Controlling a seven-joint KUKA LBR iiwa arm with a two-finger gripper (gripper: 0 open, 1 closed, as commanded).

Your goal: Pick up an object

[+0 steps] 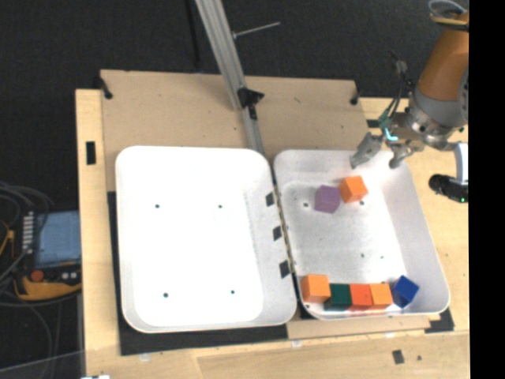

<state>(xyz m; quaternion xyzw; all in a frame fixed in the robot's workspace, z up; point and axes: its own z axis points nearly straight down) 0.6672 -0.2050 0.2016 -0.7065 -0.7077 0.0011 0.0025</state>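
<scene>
My fingers hang spread and empty over the far rim of the right bin

The right shallow white plastic bin has a matte, faintly speckled floor and rounded corners; the matching left white bin lies just beside it on the pale wooden desk. My two grey fingers stand apart with nothing between them, at the bin's far edge. Nearest to me is a small orange cube, smooth and sharp-edged, a little toward the bin's middle, apart from my fingertips; a dull purple block sits just beside it on the side of the other bin. Along the near wall, well apart from me, runs a tight row: an orange block, a dark green block, two more orange blocks, and a glossy blue cube turned at an angle
</scene>
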